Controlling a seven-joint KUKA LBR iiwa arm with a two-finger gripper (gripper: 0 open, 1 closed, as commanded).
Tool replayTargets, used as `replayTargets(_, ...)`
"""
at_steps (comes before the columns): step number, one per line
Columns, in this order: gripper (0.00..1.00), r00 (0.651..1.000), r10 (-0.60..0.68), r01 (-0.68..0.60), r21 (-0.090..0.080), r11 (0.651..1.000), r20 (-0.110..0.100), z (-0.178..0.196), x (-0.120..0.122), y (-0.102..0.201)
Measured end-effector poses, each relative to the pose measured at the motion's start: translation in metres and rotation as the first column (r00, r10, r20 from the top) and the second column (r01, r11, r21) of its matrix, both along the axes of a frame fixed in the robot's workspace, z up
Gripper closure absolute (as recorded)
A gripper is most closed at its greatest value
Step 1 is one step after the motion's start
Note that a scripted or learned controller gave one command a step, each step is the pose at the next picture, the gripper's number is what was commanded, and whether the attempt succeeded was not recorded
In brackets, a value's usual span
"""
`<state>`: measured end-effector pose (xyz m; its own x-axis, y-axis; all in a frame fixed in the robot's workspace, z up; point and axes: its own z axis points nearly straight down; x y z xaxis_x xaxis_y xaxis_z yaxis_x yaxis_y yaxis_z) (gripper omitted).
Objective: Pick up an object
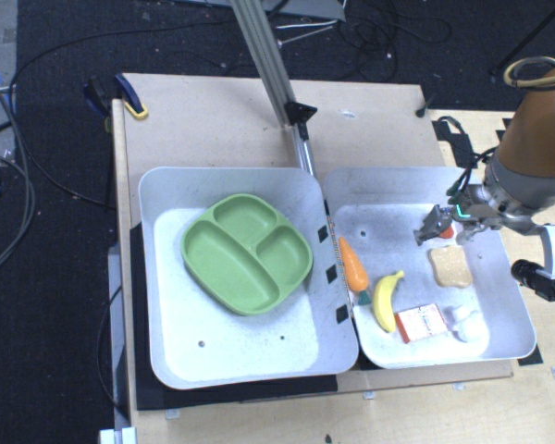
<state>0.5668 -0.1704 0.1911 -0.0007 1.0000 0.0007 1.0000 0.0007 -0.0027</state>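
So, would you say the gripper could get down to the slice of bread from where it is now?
Probably yes. The gripper hangs over the right bin, just up and left of the bread slice. The bread lies flat with nothing on top; the red and white carton and banana lie apart from it.

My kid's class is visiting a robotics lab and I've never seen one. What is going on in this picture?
A single camera above a bench looks down at a slant. The grey and orange robot arm reaches in from the right, its claw above the right white bin. That bin holds a toy carrot, banana, a slice of bread, a small red and white box and a white object. The left bin holds a green divided plate. I see nothing held.
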Motion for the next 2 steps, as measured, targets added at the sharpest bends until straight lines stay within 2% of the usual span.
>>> replayTargets(1, 0.0, 1.0, 0.0, 0.0, 0.0, 1.0, 0.002, 0.001, 0.001, 0.0)
replayTargets(2, 0.0, 1.0, -0.002, 0.002, 0.0, 1.0, -0.002, -0.062, -0.001, -0.004)
